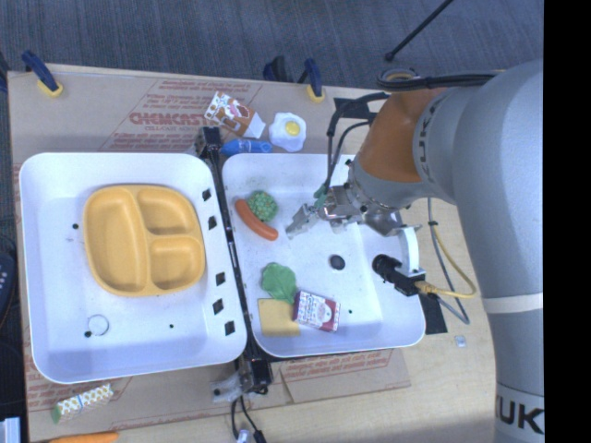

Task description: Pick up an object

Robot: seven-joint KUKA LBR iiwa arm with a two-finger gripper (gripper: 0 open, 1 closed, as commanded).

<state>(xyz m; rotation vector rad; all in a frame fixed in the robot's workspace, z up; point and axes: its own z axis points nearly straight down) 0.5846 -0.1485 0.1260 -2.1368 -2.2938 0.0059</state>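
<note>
Arm: grey KUKA with orange band, reaching in from the right over the right bin.
Gripper: low over the middle of the right bin, fingers pointing left. The metal fingers look slightly parted with nothing between them; no object is held.
Hot dog: orange-red, lying at a slant in the upper left of the right bin, just left of the fingertips, apart from them.
Broccoli: green piece touching the hot dog's upper side.
Green leafy item: lower left of the right bin, just above the yellow block.
Red and white packet: just beside the yellow block, on its right, near the bin's front wall.
Dark round spot: on the bin floor, below the wrist.
Left bin: holds a yellow divided plate, lying flat, three compartments; a small clear ring near the front left corner.
Outside the bins, behind: snack packet, blue item, fried egg toy on the cardboard.
Bench edge: blue clamps at the back.
</note>
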